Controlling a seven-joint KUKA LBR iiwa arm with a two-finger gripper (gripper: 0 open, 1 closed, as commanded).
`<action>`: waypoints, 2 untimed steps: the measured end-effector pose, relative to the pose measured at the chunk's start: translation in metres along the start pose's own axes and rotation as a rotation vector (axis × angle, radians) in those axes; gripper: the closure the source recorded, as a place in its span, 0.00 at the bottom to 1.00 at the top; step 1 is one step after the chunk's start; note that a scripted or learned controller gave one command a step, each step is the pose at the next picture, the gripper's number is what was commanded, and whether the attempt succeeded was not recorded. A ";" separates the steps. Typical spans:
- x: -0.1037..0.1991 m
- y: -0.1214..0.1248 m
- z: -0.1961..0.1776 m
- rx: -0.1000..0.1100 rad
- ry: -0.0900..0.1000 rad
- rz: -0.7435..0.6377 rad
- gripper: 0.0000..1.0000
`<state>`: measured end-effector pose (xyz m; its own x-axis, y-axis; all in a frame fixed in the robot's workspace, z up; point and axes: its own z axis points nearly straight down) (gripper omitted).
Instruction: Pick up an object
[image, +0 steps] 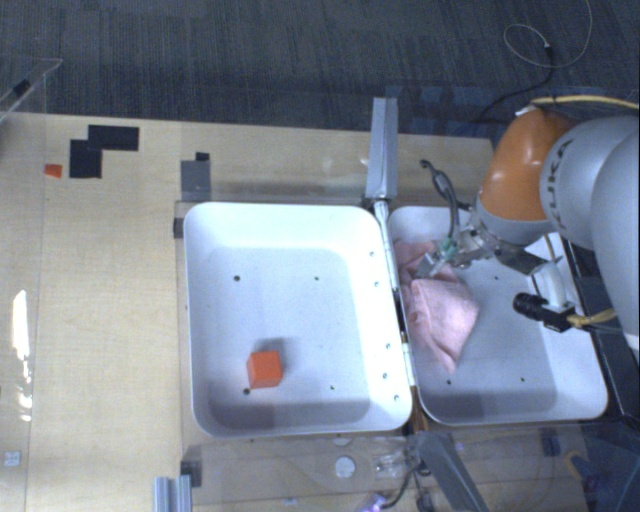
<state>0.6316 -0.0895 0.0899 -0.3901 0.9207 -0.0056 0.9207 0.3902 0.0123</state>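
Note:
A pink crumpled cloth (438, 312) lies in the right bin (530, 385), against its left wall. My gripper (447, 255) is low over the cloth's upper end, at the bin's back left, and the arm's orange and grey wrist hangs just right of it. An orange cube (265, 369) rests in the left bin (300, 250), towards its front left.
A metal divider post (382, 150) stands behind the seam between the bins. Black blocks (98, 148) and a small orange tag (52, 171) lie on the bench at far left. A black cable fitting (540, 308) hangs over the right bin.

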 end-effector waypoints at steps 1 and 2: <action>0.000 0.000 0.000 0.000 0.000 0.000 0.00; 0.000 0.000 0.000 0.000 0.000 0.000 0.00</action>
<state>0.6316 -0.0895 0.0899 -0.3901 0.9207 -0.0056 0.9207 0.3902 0.0123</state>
